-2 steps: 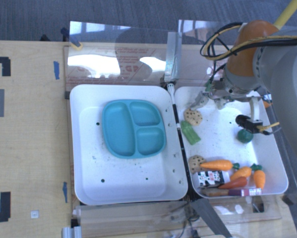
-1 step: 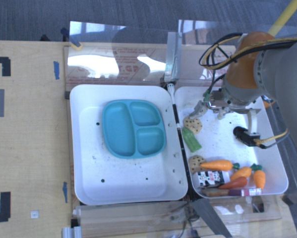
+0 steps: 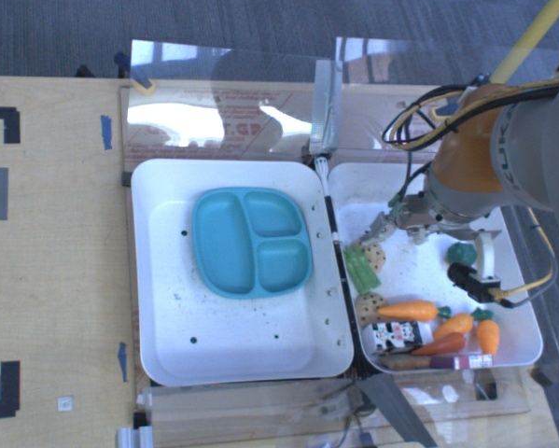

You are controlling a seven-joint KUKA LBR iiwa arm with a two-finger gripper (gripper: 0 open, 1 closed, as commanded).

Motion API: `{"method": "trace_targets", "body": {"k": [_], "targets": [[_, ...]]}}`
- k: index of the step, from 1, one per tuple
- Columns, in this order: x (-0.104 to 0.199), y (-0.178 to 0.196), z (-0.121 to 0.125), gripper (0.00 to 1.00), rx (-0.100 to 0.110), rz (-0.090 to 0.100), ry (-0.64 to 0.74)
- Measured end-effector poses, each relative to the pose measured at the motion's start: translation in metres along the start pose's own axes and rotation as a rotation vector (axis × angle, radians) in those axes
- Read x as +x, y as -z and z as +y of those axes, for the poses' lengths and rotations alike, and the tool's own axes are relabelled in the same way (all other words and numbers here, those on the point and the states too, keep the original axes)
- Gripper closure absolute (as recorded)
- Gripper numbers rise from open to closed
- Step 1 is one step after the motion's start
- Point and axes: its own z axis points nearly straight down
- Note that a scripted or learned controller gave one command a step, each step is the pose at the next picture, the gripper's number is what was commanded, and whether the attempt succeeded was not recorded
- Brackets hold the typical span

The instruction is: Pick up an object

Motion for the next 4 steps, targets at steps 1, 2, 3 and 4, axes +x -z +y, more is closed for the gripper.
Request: {"method": "trace_targets", "body": {"k": [1,2,3,4], "targets": [[-0.007,-0.007,0.020,0.00,0.012,-0.001,-0.072],[0.006,-0.006,-0.031,0.00,0.013,-0.002,-0.236],[0.005,-0.004,-0.077,0.00,0.011,-0.002,-0.166],[-0.026,0.062,-0.075,0.00,0.016,-0.004,-0.402]]}}
